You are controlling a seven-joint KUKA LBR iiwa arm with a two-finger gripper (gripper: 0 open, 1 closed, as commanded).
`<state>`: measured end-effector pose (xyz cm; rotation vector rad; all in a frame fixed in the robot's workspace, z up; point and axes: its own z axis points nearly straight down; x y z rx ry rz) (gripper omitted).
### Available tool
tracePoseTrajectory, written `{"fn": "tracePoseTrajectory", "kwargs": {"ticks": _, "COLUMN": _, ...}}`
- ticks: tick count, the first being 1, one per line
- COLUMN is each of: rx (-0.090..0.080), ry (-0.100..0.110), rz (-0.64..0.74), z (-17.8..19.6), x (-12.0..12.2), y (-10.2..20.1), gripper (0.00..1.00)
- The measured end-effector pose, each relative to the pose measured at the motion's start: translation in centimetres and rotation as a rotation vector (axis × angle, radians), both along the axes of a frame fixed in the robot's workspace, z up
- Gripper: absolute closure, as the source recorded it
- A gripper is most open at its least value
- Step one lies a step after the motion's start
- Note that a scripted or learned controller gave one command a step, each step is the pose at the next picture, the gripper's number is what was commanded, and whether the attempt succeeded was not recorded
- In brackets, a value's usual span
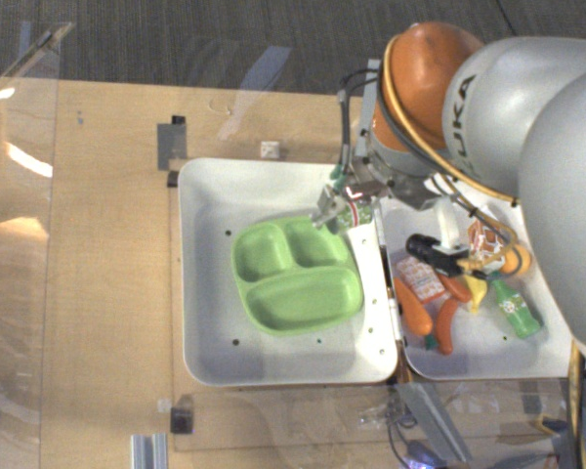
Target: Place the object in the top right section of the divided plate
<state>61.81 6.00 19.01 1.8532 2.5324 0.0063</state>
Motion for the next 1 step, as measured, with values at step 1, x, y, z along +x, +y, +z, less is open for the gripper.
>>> {"fn": "tracePoseTrajectory", "kwargs": {"ticks": 1, "rx": 0.0, "ry": 0.0, "rz": -0.001, "z": 0.0, "x": 0.0, "y": -0.06, "gripper": 0.0}}
